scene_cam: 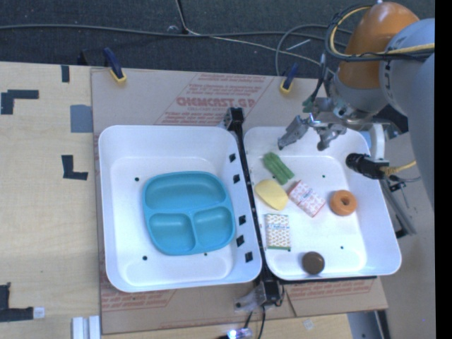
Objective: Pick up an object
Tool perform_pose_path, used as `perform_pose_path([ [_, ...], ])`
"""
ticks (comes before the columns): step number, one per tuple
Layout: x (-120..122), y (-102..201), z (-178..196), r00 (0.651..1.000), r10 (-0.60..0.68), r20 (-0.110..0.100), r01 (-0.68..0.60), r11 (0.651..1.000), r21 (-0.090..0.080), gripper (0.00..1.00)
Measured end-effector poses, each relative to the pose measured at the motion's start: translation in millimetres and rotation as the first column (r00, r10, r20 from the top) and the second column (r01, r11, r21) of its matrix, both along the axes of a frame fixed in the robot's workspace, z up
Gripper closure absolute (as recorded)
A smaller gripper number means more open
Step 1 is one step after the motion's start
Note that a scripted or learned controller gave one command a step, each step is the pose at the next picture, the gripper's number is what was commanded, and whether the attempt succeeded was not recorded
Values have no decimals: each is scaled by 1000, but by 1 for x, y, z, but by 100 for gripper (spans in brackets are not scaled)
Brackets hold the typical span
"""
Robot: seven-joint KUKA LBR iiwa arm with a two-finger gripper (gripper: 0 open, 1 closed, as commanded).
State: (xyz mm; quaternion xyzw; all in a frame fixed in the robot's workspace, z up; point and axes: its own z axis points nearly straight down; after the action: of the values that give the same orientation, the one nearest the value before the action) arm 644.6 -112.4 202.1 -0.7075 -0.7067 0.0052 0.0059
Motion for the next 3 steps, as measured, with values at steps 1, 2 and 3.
perform_pose_path([
  [1,3,0,9,1000,3,14,-3,1000,-1,0],
  [2,-5,6,-52,1000,4,9,-4,1000,-1,0],
  [3,-17,8,-105,1000,3,9,-3,1000,-1,0],
])
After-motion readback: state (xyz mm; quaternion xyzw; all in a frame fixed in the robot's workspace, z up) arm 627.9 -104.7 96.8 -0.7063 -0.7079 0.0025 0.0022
